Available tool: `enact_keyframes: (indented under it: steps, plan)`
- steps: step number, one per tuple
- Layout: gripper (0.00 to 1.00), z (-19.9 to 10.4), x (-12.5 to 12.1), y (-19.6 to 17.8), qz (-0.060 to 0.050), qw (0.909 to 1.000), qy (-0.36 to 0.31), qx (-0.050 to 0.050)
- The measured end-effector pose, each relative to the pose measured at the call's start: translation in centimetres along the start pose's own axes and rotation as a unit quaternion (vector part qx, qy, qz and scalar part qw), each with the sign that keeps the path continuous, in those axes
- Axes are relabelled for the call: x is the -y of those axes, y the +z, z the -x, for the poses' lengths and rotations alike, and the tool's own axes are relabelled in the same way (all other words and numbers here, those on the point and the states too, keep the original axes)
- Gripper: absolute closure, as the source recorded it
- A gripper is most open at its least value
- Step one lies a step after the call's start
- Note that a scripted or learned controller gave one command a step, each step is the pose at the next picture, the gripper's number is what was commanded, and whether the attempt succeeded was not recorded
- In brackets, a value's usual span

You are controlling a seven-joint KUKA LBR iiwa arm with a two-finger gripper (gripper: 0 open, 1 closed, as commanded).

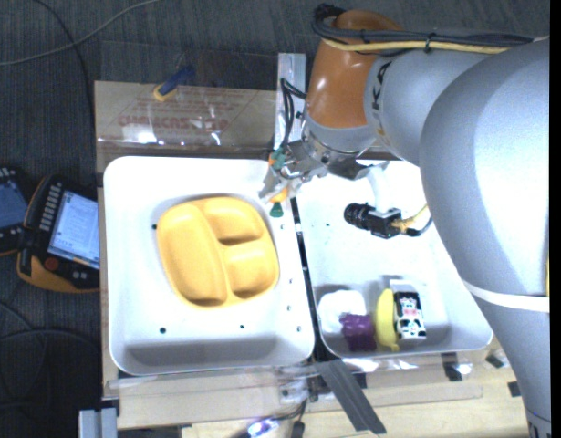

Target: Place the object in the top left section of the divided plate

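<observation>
At the front of the right bin [462, 336] I see a white cup [339, 306], a purple toy [357, 329], a yellow toy [385, 318] and a small cow [408, 316] packed close. In the left bin [125, 272] sits the yellow plate [218, 248], nothing in it. Farther back my gripper [278, 190] hangs over the wall between the bins. A small green thing [276, 210] is just under it. I cannot tell if the jaws pinch it. If they don't, it may drop on the wall, not in the plate's top left part.

A purple toy [357, 330], yellow piece [385, 318] and black-and-white figure [408, 315] cluster in the right bin [462, 328].
</observation>
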State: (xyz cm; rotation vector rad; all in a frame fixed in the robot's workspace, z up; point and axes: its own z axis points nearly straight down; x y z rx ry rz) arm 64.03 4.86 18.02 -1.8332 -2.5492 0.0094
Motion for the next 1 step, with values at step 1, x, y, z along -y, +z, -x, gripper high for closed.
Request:
enact_keyframes:
  steps: [1]
  plan:
    - [0.0,0.01,-0.01,-0.02,0.0,1.0,0.0,0.0]
